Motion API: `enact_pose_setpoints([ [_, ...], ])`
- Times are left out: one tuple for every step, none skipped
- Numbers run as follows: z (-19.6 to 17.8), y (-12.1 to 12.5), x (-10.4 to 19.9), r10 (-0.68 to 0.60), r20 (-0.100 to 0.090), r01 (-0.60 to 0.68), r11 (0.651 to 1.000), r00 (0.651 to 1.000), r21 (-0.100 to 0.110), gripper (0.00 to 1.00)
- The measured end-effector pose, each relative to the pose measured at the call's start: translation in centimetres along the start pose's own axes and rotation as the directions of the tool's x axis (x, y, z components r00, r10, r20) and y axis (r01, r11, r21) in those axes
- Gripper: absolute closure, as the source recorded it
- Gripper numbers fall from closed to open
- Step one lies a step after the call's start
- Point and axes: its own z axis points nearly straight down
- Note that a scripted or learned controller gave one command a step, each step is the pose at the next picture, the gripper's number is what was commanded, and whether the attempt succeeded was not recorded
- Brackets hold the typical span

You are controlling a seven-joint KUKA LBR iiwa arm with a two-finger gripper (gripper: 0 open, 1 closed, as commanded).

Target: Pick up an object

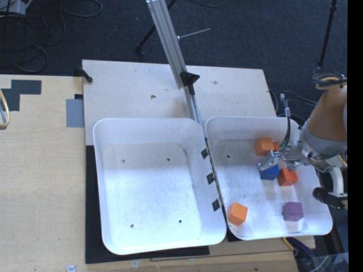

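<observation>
The grey two-finger gripper [276,162] reaches down into the right shallow white plastic bin [249,231], right at a small blue cube [269,172]; whether it grips the cube cannot be told. Crowded close are an orange block [263,146] behind and a red-orange cube [288,177] beside. Nearer the front lie an orange cube [237,213] and a purple block [292,211].

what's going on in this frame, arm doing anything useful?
The KUKA arm has reached in from the right, with its gripper down in the right bin, among a blue block and two orange blocks. I can't tell whether it holds anything. Another orange block and a purple block lie nearer the bin's front edge. The left bin sits alongside.
</observation>
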Motion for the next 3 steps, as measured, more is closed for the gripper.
enact_pose_setpoints([
  [-7.9, -2.9, 0.9, 0.004, -0.006, -0.004, 1.0, 1.0, 0.008, 0.0],
  [-5.9, -4.1, 0.3, 0.002, -0.008, -0.002, 1.0, 1.0, 0.016, 0.0],
  [-7.0, -4.0, 0.2, 0.007, -0.008, -0.007, 1.0, 1.0, 0.014, 1.0],
])
